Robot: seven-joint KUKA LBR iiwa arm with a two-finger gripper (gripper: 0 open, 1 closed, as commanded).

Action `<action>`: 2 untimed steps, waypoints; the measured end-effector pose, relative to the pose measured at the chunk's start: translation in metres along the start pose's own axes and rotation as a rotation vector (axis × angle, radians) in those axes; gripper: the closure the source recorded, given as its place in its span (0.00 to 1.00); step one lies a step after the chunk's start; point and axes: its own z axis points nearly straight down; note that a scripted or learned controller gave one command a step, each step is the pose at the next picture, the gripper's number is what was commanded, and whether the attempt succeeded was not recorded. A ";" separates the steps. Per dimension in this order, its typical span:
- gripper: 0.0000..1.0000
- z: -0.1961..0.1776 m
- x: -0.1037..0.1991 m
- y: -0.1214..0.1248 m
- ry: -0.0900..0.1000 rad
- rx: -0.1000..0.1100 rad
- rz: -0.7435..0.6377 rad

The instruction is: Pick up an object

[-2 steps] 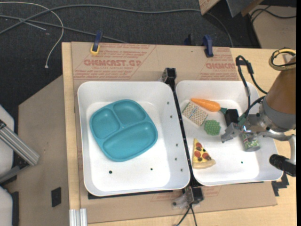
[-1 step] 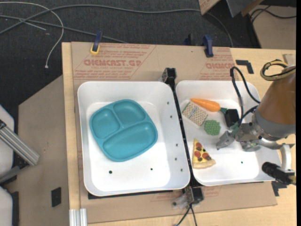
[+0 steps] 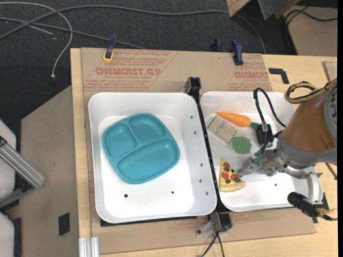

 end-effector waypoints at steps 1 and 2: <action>1.00 -0.013 0.000 0.001 -0.001 -0.004 0.000; 1.00 -0.057 0.005 0.002 -0.004 -0.009 -0.003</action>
